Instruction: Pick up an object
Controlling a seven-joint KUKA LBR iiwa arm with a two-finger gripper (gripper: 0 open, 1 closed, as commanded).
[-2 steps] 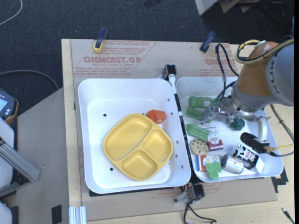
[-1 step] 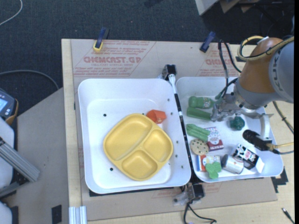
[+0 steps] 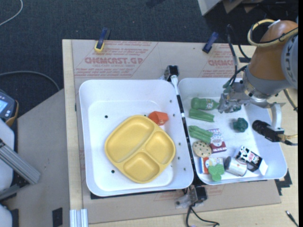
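- Hovering low over the back of the right bin [image 3: 279, 150], the gripper [image 3: 228, 103] sits just right of a green toy [image 3: 204, 103] lying near the bin's back-left corner; the grey arm [image 3: 272, 60] with its orange band comes in from the right.
- Jaw state cannot be told: the fingertips are a dark blur from this slanted overhead view, and nothing is visibly caught between them.
- Candidate objects all lie in the right bin: a second green piece [image 3: 201, 116] just in front of the first, a third green piece [image 3: 200, 133] further forward, a dark green lump [image 3: 241, 124] to the gripper's front-right, a cookie [image 3: 201, 149], a red-and-white packet [image 3: 217, 142], a black-and-white carton [image 3: 249, 158], a silver can [image 3: 235, 168].
- Risk, judged: the gripper stands beside the green toy, not over it, so a straight descent may close on bare bin floor.
- Risk, judged: the two green pieces lie close together; fingers could land between them and nudge both aside.
- Risk, judged: the bin's back wall is near; a push could pin the toy against it.
- Left bin [image 3: 92, 126] holds a yellow divided tray [image 3: 139, 148] and an orange block [image 3: 158, 117] touching its back edge, well apart from the gripper.
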